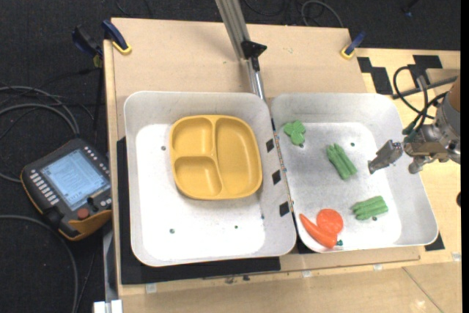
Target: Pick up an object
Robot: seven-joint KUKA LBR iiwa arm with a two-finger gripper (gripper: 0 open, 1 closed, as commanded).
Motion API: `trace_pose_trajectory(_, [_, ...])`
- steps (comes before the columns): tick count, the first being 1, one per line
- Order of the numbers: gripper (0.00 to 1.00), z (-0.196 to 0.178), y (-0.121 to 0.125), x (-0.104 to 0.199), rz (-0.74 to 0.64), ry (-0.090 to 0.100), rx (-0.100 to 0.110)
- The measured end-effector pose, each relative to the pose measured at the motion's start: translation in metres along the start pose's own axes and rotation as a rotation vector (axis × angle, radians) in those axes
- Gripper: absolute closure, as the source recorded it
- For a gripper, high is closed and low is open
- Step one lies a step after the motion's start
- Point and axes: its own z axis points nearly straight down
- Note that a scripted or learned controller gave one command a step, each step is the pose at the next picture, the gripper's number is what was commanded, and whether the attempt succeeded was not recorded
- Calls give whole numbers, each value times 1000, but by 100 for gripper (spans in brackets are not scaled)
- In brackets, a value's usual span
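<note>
The right bin point(381, 117) holds several toy foods. A small green leafy piece point(294, 131) lies at its back left, and a green ridged stalk point(341, 160) lies in the middle. A green pod piece point(370, 208) sits at the front right, with an orange-red vegetable point(326, 226) at the front edge. My gripper point(401, 159) hangs over the bin's right side, to the right of the stalk and above the pod piece. It is open, its two fingers apart with nothing between them.
A yellow three-compartment plate point(216, 157) lies in the left bin point(146, 157). A slanted metal pole point(229, 0) rises behind the bins. A teach pendant point(69, 187) lies on the floor at left, amid cables.
</note>
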Motion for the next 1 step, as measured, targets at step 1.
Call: trace_pose_trajectory(1, [0, 0, 0, 0, 1, 0, 0])
